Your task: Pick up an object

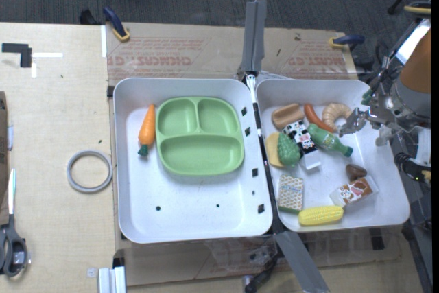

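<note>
The right bin (384, 206) holds several toy foods: a bread roll (287, 114), a red sausage (314, 113), a croissant (336, 111), a green bottle (330, 140), a cow-patterned box (299, 134), a leafy green piece (288, 150), a waffle-like cracker (290, 193), a corn cob (320, 215), a small carton (354, 192) and a brown lump (355, 171). My gripper (368, 130) hangs over the bin's right side, just right of the croissant and the bottle's cap. It is open, with nothing between its fingers.
In the left bin (185, 216) sits a green divided plate (199, 135) with a carrot (147, 128) beside it. A tape ring (90, 171) and scissors (12, 243) lie on the bench at left. Blue clamps (116, 22) hold the cardboard behind the bins.
</note>
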Controlling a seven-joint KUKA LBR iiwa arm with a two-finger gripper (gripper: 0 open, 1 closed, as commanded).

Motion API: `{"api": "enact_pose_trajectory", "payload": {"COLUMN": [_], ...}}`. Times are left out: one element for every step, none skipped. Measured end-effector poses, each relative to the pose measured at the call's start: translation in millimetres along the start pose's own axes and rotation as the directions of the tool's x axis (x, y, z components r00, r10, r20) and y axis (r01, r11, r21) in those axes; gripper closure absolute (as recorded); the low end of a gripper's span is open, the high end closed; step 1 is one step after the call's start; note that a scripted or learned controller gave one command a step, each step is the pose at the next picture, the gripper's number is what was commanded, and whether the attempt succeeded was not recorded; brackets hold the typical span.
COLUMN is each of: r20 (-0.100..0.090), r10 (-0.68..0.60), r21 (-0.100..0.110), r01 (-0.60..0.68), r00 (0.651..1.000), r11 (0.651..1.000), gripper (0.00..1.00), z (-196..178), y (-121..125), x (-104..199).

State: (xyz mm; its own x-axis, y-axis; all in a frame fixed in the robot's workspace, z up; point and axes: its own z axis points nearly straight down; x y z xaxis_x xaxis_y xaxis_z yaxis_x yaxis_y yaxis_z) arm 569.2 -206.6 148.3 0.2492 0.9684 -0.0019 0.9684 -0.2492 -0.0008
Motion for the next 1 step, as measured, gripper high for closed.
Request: {"api": "enact_pose_trajectory", "payload": {"r20": [-0.005], "r10": [0.197], "r21": [-0.028], "r01": [-0.197], "r00": [0.98], "r11": [0.98], "gripper": [0.0], "z": [41.9], "y": [-5.0], "x": [18.9]}}
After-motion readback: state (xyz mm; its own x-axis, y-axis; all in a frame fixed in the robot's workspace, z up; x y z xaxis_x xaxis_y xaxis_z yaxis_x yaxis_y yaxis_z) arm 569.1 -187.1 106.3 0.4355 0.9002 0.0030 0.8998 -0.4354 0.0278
